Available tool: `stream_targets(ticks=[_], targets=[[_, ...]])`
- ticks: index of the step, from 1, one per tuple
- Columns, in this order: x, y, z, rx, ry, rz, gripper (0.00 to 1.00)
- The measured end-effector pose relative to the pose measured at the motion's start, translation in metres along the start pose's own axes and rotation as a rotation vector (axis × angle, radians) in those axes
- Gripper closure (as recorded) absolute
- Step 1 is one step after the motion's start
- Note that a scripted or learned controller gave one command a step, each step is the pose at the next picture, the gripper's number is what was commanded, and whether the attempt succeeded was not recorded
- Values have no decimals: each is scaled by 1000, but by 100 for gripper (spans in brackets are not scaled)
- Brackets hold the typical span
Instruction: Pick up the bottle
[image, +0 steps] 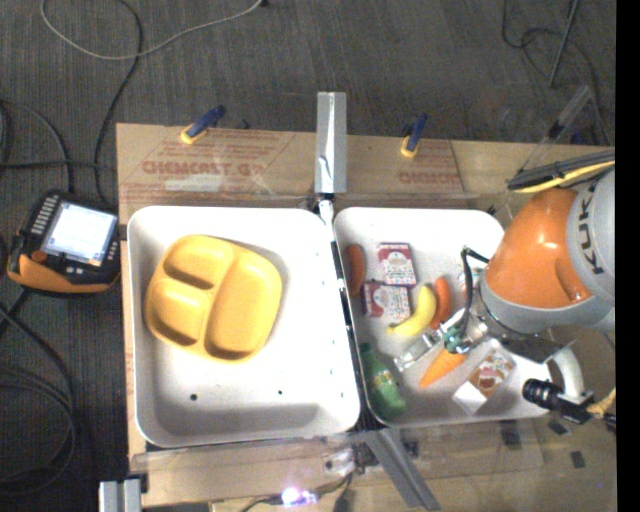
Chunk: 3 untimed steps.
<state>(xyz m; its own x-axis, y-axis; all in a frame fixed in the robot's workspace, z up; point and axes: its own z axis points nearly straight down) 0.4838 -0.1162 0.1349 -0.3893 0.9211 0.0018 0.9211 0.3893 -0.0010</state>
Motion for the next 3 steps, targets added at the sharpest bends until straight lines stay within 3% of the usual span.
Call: stream_targets(ticks=[1,2,3], targets=[[0,6,42,-13,-31,-127,0],[-47,-20,13,0,-2,-175,0],[61,26,-57,1,-1,-104,0]])
